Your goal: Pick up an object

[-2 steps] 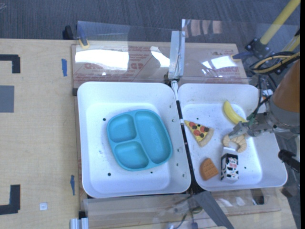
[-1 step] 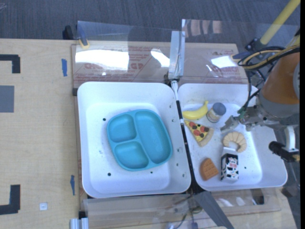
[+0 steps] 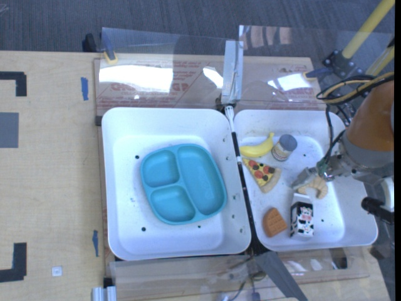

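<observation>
reaching in, jaws [image 3: 311, 179] over right bin [image 3: 357, 227]

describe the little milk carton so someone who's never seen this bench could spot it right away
Look in the right-hand white bin, at the edge nearest the camera. The milk carton lies there, just right of a brown bread slice and below the gripper. It is the one boxy item, white with black cow patches, unlike the banana and pizza slice farther up.

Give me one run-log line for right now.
phase: reaching | gripper: low in right bin, at tan item | grasp: unconfirmed | nearby: milk carton, pizza slice
</observation>
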Controlling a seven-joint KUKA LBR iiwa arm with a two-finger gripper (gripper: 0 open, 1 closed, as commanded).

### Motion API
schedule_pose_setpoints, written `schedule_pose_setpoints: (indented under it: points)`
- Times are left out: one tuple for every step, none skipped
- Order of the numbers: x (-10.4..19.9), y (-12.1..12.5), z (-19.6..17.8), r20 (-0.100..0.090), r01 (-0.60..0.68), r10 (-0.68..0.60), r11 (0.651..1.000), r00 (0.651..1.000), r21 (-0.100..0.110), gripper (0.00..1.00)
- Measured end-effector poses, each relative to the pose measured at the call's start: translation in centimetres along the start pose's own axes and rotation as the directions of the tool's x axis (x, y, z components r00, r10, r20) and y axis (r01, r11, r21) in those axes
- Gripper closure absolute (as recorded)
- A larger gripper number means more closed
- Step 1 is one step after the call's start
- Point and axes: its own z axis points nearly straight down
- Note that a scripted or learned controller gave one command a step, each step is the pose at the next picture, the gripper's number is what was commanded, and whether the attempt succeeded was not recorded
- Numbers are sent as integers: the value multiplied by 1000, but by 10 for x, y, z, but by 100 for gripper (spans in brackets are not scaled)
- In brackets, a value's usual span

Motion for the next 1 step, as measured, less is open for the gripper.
schedule_pose_setpoints:
  points:
    - [0,1,-11,2,-1,1,1000,1000,-4,100]
